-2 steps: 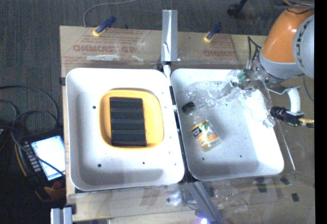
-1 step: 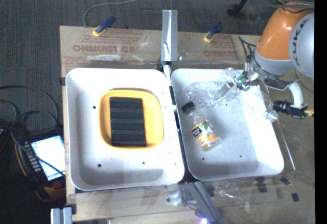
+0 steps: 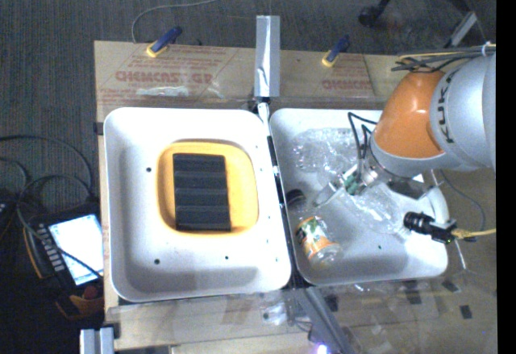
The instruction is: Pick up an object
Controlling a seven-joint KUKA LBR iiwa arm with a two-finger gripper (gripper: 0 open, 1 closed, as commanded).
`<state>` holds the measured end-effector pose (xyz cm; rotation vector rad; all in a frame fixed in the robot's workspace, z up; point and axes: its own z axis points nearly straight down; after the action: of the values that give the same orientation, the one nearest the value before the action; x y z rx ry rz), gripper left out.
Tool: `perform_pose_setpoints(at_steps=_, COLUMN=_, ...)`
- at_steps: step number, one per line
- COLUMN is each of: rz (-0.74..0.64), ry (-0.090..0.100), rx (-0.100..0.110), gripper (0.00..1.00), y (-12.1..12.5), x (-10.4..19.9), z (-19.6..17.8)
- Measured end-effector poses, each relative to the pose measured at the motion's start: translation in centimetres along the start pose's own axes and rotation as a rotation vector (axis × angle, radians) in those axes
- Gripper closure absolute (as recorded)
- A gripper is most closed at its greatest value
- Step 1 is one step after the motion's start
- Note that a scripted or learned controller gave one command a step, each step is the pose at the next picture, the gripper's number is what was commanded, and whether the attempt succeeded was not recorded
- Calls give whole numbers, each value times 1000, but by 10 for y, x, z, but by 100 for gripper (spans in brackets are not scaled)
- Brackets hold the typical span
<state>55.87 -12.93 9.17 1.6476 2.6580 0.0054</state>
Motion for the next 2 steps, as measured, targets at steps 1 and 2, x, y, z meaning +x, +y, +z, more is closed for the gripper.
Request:
perform_pose_setpoints(at_steps=1, rz=266, ry=5, rx=3, gripper=0, y=47, x=-43, z=2)
perform_pose_setpoints(at_steps=2, rz=342, ry=6, rx=13, gripper=0, y=39, x=-61, z=-88)
